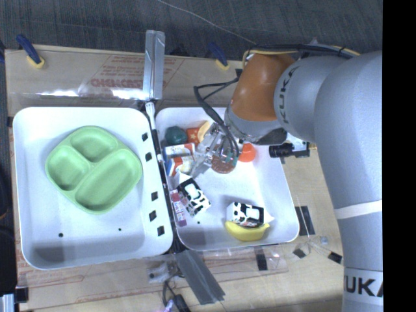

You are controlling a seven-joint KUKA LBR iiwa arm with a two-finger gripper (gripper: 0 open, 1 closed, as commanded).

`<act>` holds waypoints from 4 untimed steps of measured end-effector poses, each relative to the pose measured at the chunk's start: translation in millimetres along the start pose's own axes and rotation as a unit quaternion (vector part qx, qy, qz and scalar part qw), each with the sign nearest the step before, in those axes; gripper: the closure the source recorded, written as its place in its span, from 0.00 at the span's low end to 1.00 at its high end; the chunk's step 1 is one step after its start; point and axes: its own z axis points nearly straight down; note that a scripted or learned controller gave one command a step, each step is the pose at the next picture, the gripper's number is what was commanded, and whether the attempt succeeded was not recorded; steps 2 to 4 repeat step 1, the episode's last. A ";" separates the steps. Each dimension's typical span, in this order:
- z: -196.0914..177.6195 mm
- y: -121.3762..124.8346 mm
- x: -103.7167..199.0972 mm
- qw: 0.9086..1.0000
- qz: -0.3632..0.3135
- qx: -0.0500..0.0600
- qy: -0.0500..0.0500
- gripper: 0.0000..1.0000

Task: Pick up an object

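My gripper (214, 153) hangs over the upper middle of the right bin (281, 194), under the orange wrist band. A dark green round object (174, 135) and a red-orange item (193, 134) lie just to its left. Partly hidden by the wrist, an orange piece (247, 153) sits to its right. Closer to the front lie a black-and-white cube (194, 197) and a yellow banana-shaped object (246, 231) with a black-and-white piece (247, 214) on it. Nothing is visibly held.
The left bin (39, 239) holds a light green divided plate (94, 168). Pens or markers (176, 208) lie along the right bin's left wall. The grey arm covers the bench at the right. Clamps and a metal bar stand at the back edge.
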 end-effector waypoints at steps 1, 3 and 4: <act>-1.7 13.6 37.9 0.998 0.068 -0.002 -0.014 0.00; -1.7 13.6 37.9 0.998 0.068 -0.002 -0.014 0.00; -1.7 13.6 37.9 0.998 0.068 -0.002 -0.014 0.00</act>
